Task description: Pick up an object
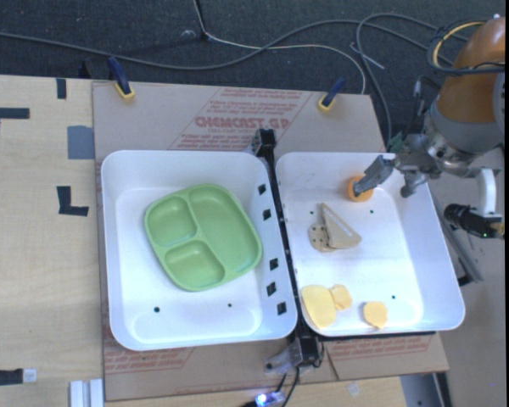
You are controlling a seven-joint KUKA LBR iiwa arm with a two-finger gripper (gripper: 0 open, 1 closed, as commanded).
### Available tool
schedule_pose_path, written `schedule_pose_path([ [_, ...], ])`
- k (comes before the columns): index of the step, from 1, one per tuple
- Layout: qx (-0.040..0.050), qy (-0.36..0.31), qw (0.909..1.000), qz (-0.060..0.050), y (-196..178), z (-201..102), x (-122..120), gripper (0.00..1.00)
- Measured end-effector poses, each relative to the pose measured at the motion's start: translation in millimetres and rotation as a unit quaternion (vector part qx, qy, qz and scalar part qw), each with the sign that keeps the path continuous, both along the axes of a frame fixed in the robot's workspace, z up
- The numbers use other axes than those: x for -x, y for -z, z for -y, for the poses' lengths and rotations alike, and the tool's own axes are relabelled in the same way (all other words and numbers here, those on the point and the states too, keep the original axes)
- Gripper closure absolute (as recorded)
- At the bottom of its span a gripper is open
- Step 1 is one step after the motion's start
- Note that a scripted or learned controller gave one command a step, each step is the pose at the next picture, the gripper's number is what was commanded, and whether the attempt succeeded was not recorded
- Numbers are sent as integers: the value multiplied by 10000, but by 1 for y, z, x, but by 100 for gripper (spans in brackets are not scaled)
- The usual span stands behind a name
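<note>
The right bin (424, 253) holds several small food-like pieces. A beige wedge (332, 230) lies near its middle. A pale yellow piece (320, 305) and two smaller yellow bits (340, 296) (375, 314) lie along its front. An orange piece (359, 188) sits near the bin's back edge. My gripper (394, 173) hangs over the bin's back right part, its fingers spread open, one finger (375, 175) just above the orange piece and the other (411, 181) to its right. Nothing is between the fingers.
The left bin (123, 227) carries a green divided tray (204, 236). A black divider (276, 236) runs between the bins. Cables cross the dark floor behind the bench. Two clamps (121, 83) (330, 97) pin the cardboard sheet under the bins.
</note>
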State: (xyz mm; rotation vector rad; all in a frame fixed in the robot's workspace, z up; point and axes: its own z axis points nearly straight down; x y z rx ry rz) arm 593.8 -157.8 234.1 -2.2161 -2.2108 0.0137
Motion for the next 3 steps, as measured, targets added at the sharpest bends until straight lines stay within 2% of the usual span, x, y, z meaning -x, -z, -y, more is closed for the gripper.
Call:
schedule_pose_path([
  [1,11,-17,10000,63,-8,0,-3,0],
  [2,10,-12,10000,33,54,6,1,0],
  [3,11,-17,10000,40,98,7,2,0],
])
